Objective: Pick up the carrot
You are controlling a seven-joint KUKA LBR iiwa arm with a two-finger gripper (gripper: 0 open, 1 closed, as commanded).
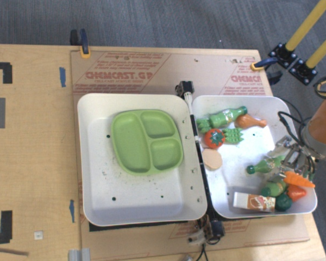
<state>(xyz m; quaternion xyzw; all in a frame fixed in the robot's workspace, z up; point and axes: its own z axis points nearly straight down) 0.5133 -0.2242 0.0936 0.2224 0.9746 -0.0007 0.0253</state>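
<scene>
You can read "CHEMCAST GP" on the brown sheet point(119, 72) under the bins. The carrot point(300, 179) lies in the right bin point(236, 211), beside the gripper point(289, 159); its jaws' spread is unclear. A carton point(254, 202) sits nearby.

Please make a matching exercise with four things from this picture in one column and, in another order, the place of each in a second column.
Things:
1. green divided plate
2. carrot
3. tomato
4. small carton

Places:
A. near the front wall of the right bin
B. in the left bin
C. by the gripper, near the right bin's right side
D. in the right bin, close to the divider between the bins

Pairs: 1-B, 2-C, 3-D, 4-A
</scene>
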